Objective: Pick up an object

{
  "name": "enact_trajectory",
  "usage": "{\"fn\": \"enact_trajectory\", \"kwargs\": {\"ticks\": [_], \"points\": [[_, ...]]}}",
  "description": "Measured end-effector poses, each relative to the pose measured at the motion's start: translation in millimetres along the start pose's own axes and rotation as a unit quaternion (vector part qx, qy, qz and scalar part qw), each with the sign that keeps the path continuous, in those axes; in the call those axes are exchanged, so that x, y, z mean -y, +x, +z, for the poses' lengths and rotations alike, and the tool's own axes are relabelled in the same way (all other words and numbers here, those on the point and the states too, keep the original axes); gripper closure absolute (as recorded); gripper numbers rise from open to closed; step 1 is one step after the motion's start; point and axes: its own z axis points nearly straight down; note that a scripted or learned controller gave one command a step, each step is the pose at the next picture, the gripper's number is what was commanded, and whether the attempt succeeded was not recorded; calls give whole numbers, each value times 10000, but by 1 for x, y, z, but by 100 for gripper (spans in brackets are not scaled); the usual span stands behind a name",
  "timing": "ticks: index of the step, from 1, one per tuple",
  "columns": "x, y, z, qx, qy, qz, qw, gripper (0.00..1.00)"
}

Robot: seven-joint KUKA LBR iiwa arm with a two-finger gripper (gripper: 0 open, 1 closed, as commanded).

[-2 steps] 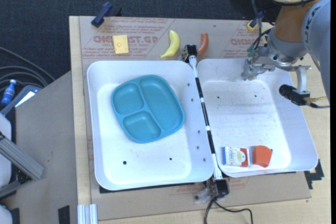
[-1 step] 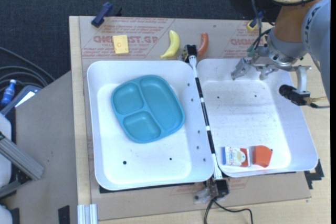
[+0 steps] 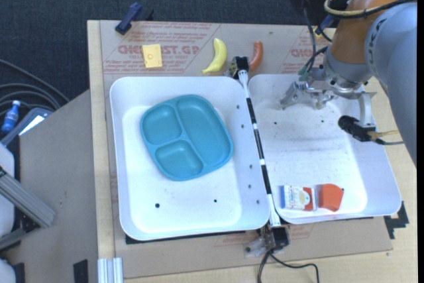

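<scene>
Camera view, read from left to right, gives you the left bin [image 3: 126,162] first, with a blue divided plate [image 3: 186,136] lying flat in it. Behind that bin, on the table [image 3: 106,142], sit a yellow block [image 3: 152,56], a banana [image 3: 216,56] and an orange sausage-shaped toy [image 3: 256,55]. Next comes the right bin [image 3: 311,149], and the only thing in it is a small carton [image 3: 311,197], white and blue at its left end, orange at its right, resting near the front wall. Its long axis runs left to right, along that wall. Your hand [image 3: 306,93] hangs low over the far end of the same bin, empty, its fingers spread apart. So the carton lies toward the front of the bin from the hand, well apart from it; I judge you need to draw the hand forward before descending.
</scene>
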Motion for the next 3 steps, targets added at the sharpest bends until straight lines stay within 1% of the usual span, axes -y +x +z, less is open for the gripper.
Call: {"fn": "enact_trajectory", "kwargs": {"ticks": [1,2,3], "points": [[-1,0,-11,3,-9,-1,10000,100],[-1,0,-11,3,-7,-1,10000,0],[-1,0,-21,5,-20,-1,10000,100]]}}
